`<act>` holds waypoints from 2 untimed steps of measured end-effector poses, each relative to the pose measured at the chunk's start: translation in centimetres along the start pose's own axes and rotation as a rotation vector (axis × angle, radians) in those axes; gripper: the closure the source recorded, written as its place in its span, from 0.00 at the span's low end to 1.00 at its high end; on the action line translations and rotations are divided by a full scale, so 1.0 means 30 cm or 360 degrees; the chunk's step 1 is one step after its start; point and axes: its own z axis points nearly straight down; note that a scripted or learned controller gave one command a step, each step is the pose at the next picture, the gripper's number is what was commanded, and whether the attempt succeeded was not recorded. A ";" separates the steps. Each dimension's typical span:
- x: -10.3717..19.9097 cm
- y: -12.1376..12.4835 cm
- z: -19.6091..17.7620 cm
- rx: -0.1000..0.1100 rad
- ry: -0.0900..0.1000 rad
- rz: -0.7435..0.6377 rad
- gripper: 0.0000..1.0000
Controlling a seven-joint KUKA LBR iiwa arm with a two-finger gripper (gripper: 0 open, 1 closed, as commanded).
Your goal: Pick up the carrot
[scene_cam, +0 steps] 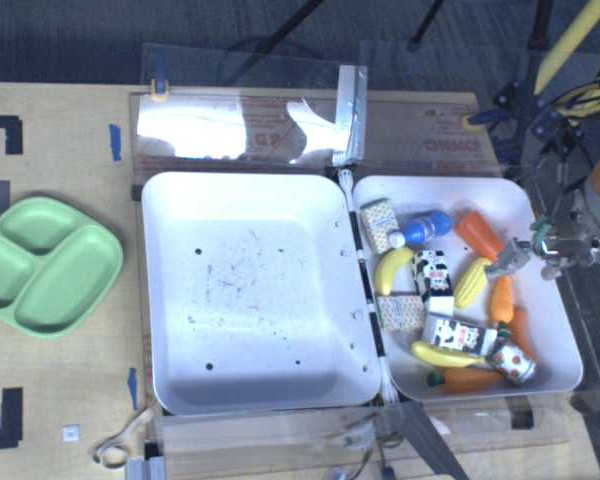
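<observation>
The carrot (501, 301), an orange tapered piece, lies in the right bin (565, 353) near its right side, between a yellow corn cob (470, 281) and the bin wall. My gripper (512, 257) hangs just above the carrot's upper end, reaching in from the right. Nothing shows clearly between its tips. Another long orange piece with a green end (468, 380) lies along the bin's front wall, partly hidden behind a banana (448, 356).
The right bin also holds an orange block (478, 233), a blue bottle (426, 228), a second banana (392, 269), small cartons (436, 270) and a can (516, 365). The left bin (180, 208) adjoins it. A green divided plate (46, 265) sits far left.
</observation>
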 end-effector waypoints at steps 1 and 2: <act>-0.079 -0.012 0.369 -0.0003 0.0024 0.0318 0.00; 0.118 0.075 0.400 -0.0015 -0.0005 0.0095 0.00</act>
